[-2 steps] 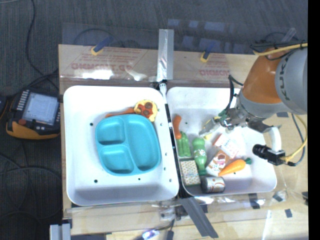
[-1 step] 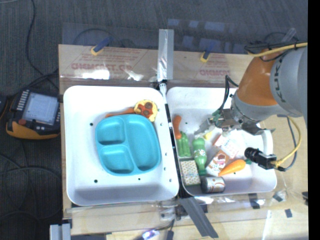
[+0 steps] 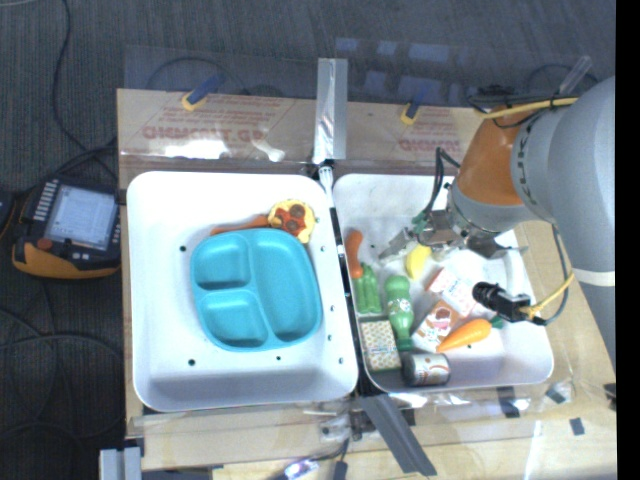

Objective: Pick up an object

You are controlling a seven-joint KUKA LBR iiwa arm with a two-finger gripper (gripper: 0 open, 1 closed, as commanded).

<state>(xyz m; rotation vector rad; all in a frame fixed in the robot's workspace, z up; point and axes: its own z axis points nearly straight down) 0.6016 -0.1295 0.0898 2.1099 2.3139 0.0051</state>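
Camera view: tool (image 3: 432, 236) low in right bin (image 3: 530, 363), over its upper middle; finger state cannot be told. Yellow piece (image 3: 418, 260) lies just below it. Crowding nearby: two green bottles (image 3: 386, 298), orange carrot (image 3: 465, 334), small cartons (image 3: 447, 290), a can (image 3: 426, 369). Left bin (image 3: 160, 268) holds a blue divided tray (image 3: 255, 286).

robot lab | grey carpet (image 3: 200, 18) | loose cables (image 3: 50, 8) | handheld controller (image 3: 65, 230) | taped bench (image 3: 230, 128)

Dark grey carpet floor (image 3: 200, 13); black cables; handheld pendant (image 3: 68, 226) lying at left.
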